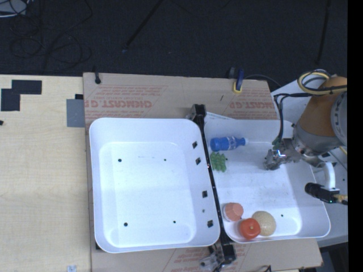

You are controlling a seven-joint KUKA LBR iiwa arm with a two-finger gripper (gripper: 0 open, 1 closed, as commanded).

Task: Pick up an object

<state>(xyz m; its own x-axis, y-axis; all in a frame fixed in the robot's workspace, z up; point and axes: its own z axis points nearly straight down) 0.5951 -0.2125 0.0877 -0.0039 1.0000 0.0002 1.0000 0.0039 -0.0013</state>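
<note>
Pick not yet made: end effector [274,159] low over bare floor of right bin [309,226], nothing visibly between fingers, opening impossible to judge. Candidates untouched: blue bottle [227,143], green piece [218,162], three round pieces [249,222] near front wall

Whether the end effector [274,160] grips anything is too small to tell.
</note>
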